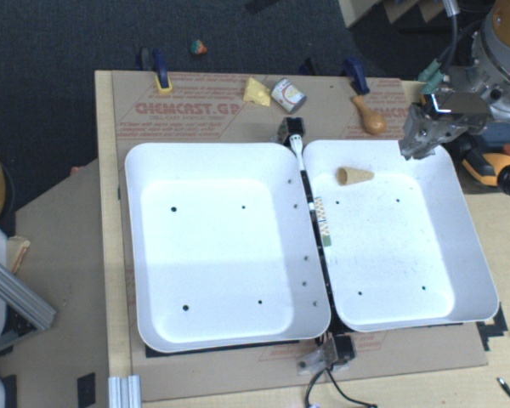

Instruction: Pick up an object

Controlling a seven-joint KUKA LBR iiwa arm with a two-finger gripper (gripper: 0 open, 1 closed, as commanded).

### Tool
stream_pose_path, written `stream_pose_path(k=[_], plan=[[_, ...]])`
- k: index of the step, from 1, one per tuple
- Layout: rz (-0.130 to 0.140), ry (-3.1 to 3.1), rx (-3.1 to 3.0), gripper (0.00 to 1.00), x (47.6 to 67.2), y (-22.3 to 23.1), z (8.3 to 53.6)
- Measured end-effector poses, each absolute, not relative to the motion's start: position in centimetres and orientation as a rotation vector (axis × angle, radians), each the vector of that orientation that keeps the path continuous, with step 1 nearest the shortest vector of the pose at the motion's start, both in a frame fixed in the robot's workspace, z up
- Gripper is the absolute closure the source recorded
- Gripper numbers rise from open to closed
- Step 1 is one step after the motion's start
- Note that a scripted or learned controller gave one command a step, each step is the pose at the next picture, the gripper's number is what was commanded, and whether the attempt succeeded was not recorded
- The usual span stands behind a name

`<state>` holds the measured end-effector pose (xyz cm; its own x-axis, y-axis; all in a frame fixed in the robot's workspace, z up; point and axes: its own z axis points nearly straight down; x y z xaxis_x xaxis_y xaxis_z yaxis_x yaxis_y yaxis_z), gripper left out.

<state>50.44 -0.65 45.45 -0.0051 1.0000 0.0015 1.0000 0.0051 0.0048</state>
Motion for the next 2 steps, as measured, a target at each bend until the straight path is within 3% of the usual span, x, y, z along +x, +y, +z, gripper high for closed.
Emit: stream_pose_path(k=[2], plan=[[0.009,2.218,2.216,1.00,50.8,-0.8,47.3]])
